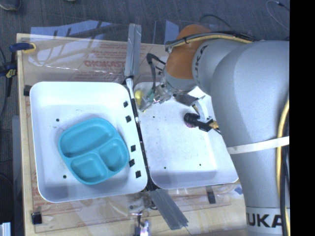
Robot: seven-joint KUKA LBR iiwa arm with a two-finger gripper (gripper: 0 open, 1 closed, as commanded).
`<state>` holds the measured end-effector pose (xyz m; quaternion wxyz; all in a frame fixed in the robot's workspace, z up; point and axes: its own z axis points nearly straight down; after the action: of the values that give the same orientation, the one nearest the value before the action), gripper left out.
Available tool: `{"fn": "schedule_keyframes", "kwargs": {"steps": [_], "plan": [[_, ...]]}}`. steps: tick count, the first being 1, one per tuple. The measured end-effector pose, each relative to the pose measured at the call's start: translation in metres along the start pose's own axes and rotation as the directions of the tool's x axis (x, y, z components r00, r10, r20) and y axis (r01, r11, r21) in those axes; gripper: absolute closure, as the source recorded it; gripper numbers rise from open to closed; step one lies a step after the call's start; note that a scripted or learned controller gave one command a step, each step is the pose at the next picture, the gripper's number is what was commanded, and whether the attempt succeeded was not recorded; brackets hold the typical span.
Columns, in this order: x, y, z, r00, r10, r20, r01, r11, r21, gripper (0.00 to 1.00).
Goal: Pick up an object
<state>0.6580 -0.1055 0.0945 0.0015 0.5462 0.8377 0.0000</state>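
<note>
My gripper (pixel 149 98) is down in the far left corner of the right bin (pixel 177 154), close to the divider between the two bins. A small yellow-green object (pixel 139 99) lies in that corner, right beside the gripper on its left. I cannot make out whether it touches the gripper or sits between its fingers. The grey arm with its orange band (pixel 184 58) hides the far right part of that bin.
A blue divided plate (pixel 92 150) lies in the middle of the left bin (pixel 49 102). The arm's bulk covers the right side of the bench. The floor of the right bin toward its front is bare white.
</note>
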Motion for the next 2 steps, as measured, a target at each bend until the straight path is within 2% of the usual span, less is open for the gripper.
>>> {"fn": "schedule_keyframes", "kwargs": {"steps": [1,2], "plan": [[-0.009,-0.004,0.001,1.000,-0.017,0.000,0.017,1.000,-0.001,1.00],[0.054,0.023,-0.098,0.984,0.180,-0.002,-0.180,0.984,0.003,1.00]]}}
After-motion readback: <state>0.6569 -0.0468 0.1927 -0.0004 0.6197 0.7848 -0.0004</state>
